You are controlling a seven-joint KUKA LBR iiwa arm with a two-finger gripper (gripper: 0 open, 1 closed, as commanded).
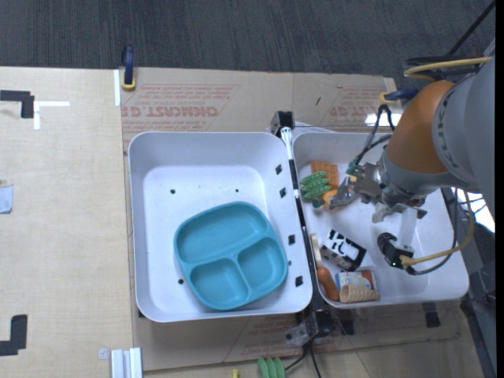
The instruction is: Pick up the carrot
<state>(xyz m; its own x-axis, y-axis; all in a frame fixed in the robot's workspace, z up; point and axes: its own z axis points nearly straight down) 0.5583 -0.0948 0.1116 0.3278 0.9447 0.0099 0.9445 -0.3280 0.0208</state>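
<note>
Two white bins (150, 235) side by side. One blue divided plate (230, 255), three compartments. One carrot (325, 281). One green leafy item (315, 184). One black-and-white object (343, 248). One waffle cone (359, 294), possibly atop one small packet. One arm, one gripper (344, 195).

left bin (150, 211) was white, holding turquoise three-part plate (230, 254). right bin (441, 286) white too. carrot (327, 280) was orange, by near wall. green leafy piece (315, 184) lay against orange block (324, 172). black-and-white patterned item (344, 248) in middle. tan ridged cone (358, 294) beside small box (354, 279) with blue and red print. arm (465, 124) was grey, orange band (417, 132) above wrist. bench (55, 250) pale wood; cardboard sheet (181, 105) brown with red lettering. floor (236, 18) dark grey.
</note>
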